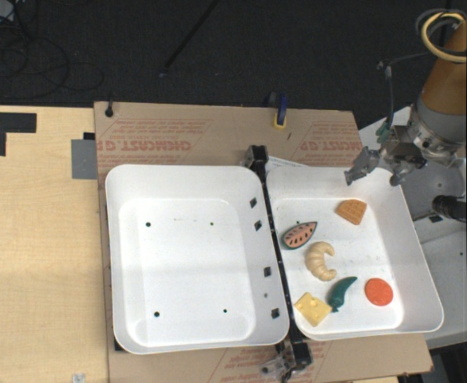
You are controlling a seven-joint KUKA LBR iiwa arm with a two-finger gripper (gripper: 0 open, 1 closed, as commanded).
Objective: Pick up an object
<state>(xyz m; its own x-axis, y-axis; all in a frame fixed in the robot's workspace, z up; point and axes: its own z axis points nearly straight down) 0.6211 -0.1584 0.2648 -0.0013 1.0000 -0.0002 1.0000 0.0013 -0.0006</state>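
The counter point(33, 238) is pale wood, with a brown cardboard sheet point(217, 134) laid over it. Red print runs across the cardboard, upside down and mirrored from here; it cannot be read with certainty, nor can the smaller red print at the sheet's near edge.

Two shallow white bins sit side by side on the cardboard, joined by black clips along their shared edge. The left bin point(121, 254) is bare white. The right bin point(417, 294) holds six small things: a cream croissant point(322, 260) near the middle, an orange wedge point(351, 211) toward the far side, a red round piece point(379, 291) toward the near right, a yellow cheese-like block point(312, 308) at the near left, a green pepper-like piece point(341, 292) just beside that block, and a watermelon slice point(299, 234) by the divider.

The arm point(445, 94) comes in from the right, and its gripper point(377, 168) hangs over the right bin's far right corner, fingers spread apart and pinching nothing, well apart from every object
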